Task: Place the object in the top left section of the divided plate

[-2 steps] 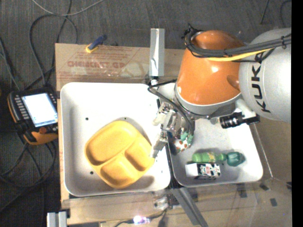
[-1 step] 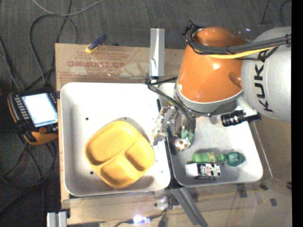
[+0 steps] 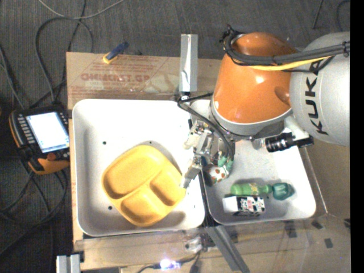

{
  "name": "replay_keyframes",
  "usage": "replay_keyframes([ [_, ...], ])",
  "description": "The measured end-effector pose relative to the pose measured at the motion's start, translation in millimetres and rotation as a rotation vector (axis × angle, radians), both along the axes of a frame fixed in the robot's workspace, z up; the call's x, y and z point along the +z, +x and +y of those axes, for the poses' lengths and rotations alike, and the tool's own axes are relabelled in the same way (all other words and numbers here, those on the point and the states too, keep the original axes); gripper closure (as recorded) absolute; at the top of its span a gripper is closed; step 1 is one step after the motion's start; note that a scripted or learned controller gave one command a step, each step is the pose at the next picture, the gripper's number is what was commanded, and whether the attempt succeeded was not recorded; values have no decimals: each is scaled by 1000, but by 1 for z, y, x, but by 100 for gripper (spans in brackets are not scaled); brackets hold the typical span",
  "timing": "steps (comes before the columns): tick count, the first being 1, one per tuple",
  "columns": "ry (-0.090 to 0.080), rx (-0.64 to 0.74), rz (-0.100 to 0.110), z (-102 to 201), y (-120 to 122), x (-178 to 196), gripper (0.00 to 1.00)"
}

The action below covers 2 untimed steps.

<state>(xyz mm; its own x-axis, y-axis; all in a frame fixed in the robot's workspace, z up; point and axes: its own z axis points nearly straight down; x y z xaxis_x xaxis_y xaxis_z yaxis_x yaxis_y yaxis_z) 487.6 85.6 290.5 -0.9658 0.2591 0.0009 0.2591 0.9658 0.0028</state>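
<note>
A yellow divided plate (image 3: pixel 142 183) lies tilted in the left white bin (image 3: pixel 91 129), with three sections showing. My gripper (image 3: pixel 192 169) hangs under the orange wrist, over the ridge between the two bins and just off the plate's right rim. Right beside the gripper, in the right bin (image 3: pixel 301 206), sits a small round brown, white and green object (image 3: pixel 219 172). Nothing can be made out in the gripper's hold from this angle.
The right bin also holds a green bottle (image 3: pixel 261 189) lying on its side and a small white patterned box (image 3: pixel 244 205) in front of it. The arm's orange band (image 3: pixel 256 84) hides the back of the right bin. A tablet (image 3: pixel 45 131) lies left of the bench.
</note>
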Motion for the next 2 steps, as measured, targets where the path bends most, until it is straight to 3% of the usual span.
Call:
replay_keyframes([
  [1,2,2,-1,2,0,9,100],
  [2,-2,-135,-2,24,21,24,100],
])
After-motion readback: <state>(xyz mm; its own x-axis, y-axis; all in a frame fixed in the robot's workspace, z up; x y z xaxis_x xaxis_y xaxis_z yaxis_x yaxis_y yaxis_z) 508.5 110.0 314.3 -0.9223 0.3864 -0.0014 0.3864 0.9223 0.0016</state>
